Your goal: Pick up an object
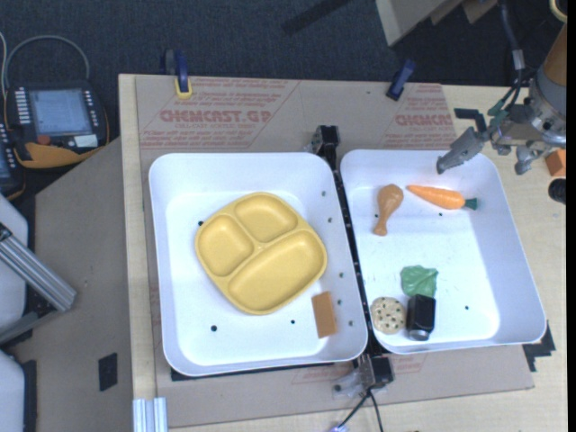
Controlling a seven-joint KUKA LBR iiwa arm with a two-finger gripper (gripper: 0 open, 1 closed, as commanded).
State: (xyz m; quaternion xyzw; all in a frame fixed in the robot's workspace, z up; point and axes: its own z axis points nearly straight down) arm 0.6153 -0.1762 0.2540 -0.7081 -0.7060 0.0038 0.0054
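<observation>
floor: dark blue carpet (225,25) | bench: brown board (270,106) | left: handheld control screen (56,115)

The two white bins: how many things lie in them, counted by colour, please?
Yellow: 1, the divided plate
Orange: 1, the carrot
Tan or brown: 3, the drumstick, the cookie, the small brown block
Green: 1, the leafy piece
Black: 1, the black object
Total: 7

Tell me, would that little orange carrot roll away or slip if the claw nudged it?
Probably. The carrot looks round, tapered and smooth like a plastic toy, so it may roll in a curve. It lies alone on the slick white bin floor, apart from the drumstick, so little would stop it.
</observation>
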